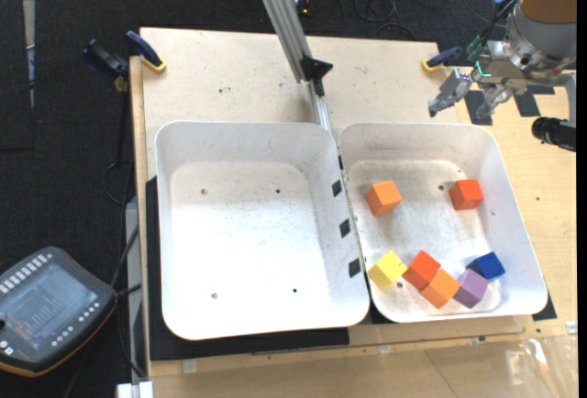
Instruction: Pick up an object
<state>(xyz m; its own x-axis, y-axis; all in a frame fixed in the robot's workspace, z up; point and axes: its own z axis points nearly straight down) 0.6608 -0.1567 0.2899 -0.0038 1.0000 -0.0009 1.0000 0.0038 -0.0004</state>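
Note:
Several small blocks lie in the right bin (477,141). An orange block (384,196) sits toward its left middle and a red-orange block (467,193) toward its right. Near the front edge cluster a yellow block (387,270), a red block (423,269), an orange block (441,287), a purple block (471,288) and a blue block (487,266). My gripper (466,100) hangs above the bin's back right rim, with its fingers spread apart and nothing between them.
The left bin (183,149) lies beside the right one, with a slanted metal pole (280,6) rising behind them. Clamps (142,48) hold the bench's back corners. A teach pendant (46,309) rests at the lower left.

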